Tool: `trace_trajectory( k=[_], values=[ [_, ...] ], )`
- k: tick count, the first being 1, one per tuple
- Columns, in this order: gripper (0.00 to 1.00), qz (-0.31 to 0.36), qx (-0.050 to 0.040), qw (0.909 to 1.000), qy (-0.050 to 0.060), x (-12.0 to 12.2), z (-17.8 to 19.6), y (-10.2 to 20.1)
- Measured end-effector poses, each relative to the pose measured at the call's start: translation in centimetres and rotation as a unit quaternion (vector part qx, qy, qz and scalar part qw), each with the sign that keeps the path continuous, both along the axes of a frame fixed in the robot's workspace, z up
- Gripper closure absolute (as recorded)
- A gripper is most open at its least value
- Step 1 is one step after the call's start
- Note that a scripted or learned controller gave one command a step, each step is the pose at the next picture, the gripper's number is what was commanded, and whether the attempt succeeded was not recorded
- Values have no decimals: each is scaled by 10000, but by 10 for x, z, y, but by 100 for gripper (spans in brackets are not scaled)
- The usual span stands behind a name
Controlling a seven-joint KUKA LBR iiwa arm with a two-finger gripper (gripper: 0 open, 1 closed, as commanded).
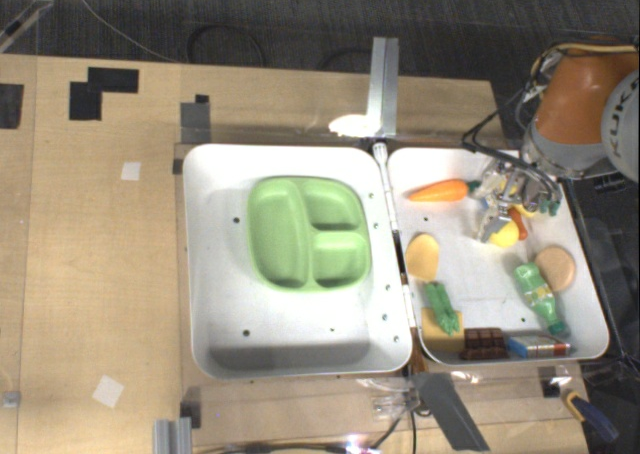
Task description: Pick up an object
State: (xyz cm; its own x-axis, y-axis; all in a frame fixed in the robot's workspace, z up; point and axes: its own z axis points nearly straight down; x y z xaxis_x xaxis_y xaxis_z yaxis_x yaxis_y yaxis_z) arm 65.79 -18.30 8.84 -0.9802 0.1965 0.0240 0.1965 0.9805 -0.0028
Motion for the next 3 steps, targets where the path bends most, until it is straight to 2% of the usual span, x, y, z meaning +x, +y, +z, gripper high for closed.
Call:
trace_trajectory(
  k=[1, 2, 3],
  values=[
    [0, -345, -29, 9992, -179, -81, 1, -17],
    [0, -833, -34, 9963, -200, -88, 1, -5],
    [0, -1557, -34, 9876, -210, -122, 1, 2]
  ],
)
